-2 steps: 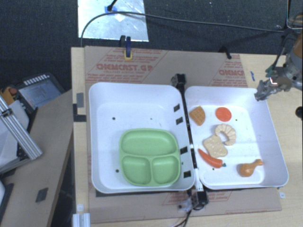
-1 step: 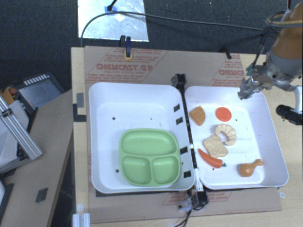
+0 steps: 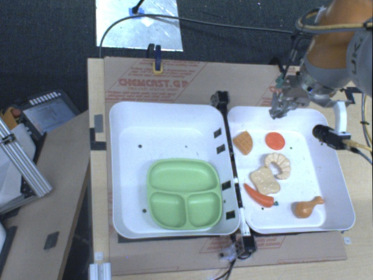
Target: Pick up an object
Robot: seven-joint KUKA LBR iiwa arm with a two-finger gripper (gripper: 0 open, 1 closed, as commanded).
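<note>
This is looking like a robotics lab bench: two white bins (image 3: pixel 175 115) are sitting on a cardboard sheet (image 3: pixel 175 77) clamped at its far edge. Cables (image 3: pixel 175 19) are trailing across dark matting, and aluminium framing (image 3: pixel 20 156) is standing at the left.

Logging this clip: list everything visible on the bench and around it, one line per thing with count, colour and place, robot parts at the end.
white bins: 2, white, side by side on the bench, left and right
divided tray: 1, light green, three compartments, in the left bin toward its near side
waffle piece: 1, tan-orange, right bin, far left part
round slice: 1, red-orange, right bin, beside the waffle piece
shrimp: 1, cream with orange, right bin centre
pale flat piece: 1, beige, just below the shrimp
chili pepper: 1, red, right bin, near-left part
drumstick: 1, orange-brown, right bin, near-right part
clamp: 1, dark with yellow, far bench edge
gripper: 1, grey, above the right bin's far edge
</note>
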